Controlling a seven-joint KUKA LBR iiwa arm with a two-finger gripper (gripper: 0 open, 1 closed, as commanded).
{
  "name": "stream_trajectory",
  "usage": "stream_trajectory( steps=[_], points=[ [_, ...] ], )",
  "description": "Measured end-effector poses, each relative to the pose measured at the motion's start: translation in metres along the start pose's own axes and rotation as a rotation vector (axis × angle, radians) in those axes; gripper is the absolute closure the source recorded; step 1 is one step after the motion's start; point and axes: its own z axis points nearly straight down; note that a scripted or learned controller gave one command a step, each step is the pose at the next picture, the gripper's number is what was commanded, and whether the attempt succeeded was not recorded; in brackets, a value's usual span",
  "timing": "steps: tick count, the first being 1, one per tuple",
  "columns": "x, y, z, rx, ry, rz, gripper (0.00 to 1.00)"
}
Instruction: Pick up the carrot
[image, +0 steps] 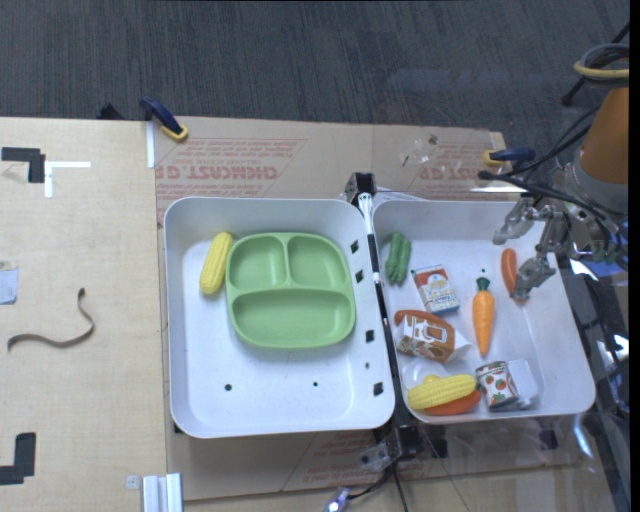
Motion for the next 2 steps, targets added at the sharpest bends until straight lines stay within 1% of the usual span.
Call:
stream_trajectory(
  steps=[1, 2],
  points=[
    [0.001, 0.042, 0.102, 0.0, -0.003, -0.123, 0.0],
    [0.058, 0.026, 0.103, -0.001, 0.001, -0.048, 0.0]
  ],
)
